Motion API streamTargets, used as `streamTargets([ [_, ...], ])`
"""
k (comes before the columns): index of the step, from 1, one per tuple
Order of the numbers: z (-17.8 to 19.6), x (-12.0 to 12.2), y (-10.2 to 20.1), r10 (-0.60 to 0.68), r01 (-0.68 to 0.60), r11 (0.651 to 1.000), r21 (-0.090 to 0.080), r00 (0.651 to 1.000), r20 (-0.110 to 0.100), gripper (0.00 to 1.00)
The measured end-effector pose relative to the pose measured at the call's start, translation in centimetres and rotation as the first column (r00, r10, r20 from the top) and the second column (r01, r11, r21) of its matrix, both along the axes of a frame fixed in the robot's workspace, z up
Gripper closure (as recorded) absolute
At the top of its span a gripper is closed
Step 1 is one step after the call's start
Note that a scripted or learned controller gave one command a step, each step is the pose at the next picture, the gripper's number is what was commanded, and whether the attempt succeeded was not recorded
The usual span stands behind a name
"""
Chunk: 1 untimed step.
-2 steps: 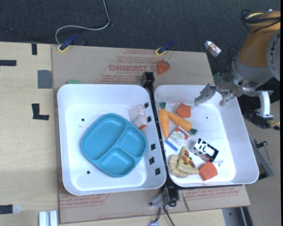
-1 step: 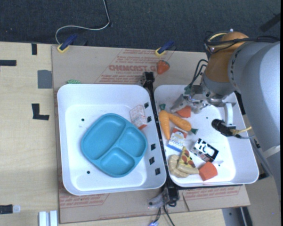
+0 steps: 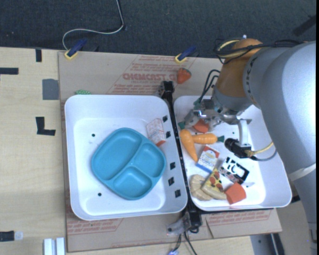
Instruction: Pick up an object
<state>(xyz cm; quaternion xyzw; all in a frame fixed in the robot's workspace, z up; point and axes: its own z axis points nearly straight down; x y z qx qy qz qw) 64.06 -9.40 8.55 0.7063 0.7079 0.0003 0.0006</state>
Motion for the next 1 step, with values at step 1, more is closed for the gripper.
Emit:
streamTargets([
  [1,-0.03,2.83,-0.9,0.0,0.0,1.0,0.0,1.0,0.001,0.0],
])
